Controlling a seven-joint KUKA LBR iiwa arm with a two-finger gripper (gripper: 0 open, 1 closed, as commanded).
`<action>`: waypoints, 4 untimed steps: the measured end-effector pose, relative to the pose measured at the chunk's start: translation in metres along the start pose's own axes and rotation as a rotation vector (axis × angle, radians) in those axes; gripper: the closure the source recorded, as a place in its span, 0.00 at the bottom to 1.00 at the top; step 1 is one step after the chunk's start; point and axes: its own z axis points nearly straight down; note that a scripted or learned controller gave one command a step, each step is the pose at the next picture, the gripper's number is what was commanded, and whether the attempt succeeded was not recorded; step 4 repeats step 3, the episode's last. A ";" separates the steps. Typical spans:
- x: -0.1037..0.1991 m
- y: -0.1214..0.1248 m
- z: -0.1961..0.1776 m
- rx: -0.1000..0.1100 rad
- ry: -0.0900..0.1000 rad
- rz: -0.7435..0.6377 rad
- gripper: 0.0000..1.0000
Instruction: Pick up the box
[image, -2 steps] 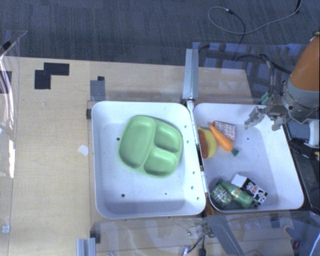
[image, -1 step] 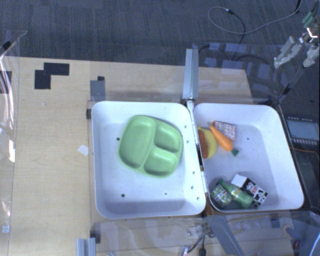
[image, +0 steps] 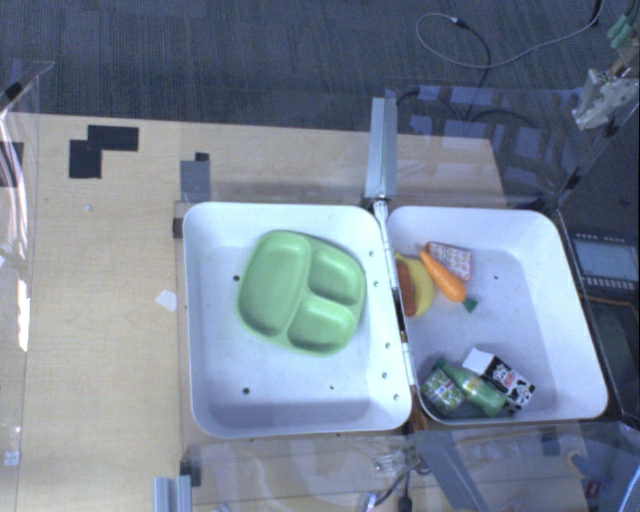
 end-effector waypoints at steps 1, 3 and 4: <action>0.002 0.002 -0.011 -0.003 -0.003 -0.009 1.00; 0.007 0.007 -0.033 -0.012 -0.010 -0.029 1.00; 0.007 0.007 -0.033 -0.012 -0.010 -0.029 1.00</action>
